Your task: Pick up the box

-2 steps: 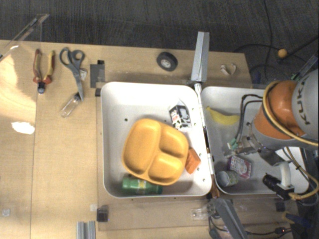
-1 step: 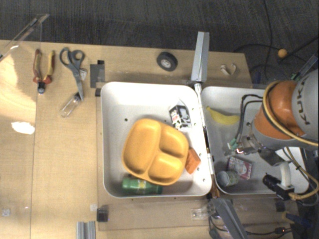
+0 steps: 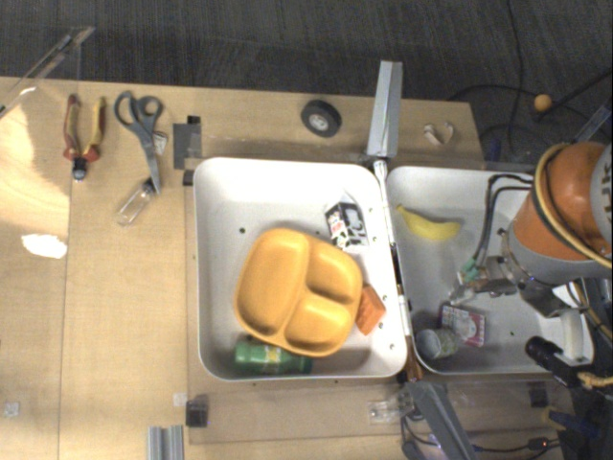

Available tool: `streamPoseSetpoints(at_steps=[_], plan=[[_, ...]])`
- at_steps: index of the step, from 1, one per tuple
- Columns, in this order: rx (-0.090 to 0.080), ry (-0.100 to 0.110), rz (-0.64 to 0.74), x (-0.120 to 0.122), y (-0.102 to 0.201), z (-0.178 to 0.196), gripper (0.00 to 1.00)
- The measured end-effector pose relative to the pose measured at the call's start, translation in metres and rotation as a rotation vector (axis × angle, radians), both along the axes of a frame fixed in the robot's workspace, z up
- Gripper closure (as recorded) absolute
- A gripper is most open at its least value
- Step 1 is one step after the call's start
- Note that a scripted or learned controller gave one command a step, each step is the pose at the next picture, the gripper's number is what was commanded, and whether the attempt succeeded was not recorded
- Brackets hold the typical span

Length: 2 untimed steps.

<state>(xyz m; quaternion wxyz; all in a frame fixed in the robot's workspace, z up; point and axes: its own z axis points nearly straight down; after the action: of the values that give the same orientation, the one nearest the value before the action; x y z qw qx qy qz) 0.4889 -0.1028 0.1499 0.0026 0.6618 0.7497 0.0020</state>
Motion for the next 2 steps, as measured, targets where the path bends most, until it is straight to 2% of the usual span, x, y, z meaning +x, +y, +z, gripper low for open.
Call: streamPoseSetpoints(at_steps=[1, 2], plan=[[0.000, 0.003, 0.041, -0.001, 0.006, -0.034, 0.00], [0.002, -0.018, -0.219, 0.005, 0.010, -0.050, 0.00]])
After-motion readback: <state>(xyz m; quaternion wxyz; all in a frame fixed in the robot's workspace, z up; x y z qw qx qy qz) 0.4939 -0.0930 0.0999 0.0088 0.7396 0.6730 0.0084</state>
